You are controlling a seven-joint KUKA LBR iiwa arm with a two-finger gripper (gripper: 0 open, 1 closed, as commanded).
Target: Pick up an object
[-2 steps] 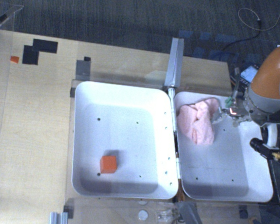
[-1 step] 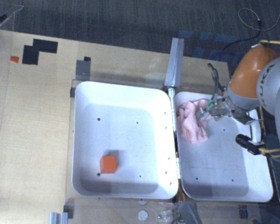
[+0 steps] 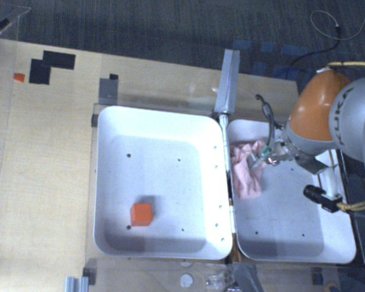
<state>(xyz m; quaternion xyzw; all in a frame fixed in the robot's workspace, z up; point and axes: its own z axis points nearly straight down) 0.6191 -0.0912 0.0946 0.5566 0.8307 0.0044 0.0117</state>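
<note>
Two white bins are sitting side by side on the counter (image 3: 40, 180), seen from above at a slant. Left bin (image 3: 111, 168) is holding an orange cube (image 3: 141, 214), lying near the front left part of the floor, well apart from the walls and from the arm. Right bin (image 3: 288, 240) is holding a pink cloth (image 3: 245, 170), bunched up against the left wall in the back part, close to the divider between the bins.

Arm (image 3: 356, 119) is reaching in from the right, grey body with the orange band (image 3: 314, 109) sitting above the wrist. End effector (image 3: 262, 157) is hanging low over the right bin's back left area, right at the cloth's upper right edge. Tips are looking like they are touching or overlapping the cloth, but whether the fingers are spread or pinching the fabric, cannot tell: too small and blurred there. Cloth is resting on the bin floor, not lifted.

Black cable (image 3: 264, 114) is curving up from the wrist area. Black cylinder part (image 3: 321, 197) is sticking out over the right bin's right side. On the counter's far left, black blocks (image 3: 50, 66) and a small orange square (image 3: 19, 77) are lying near the back edge.
</note>
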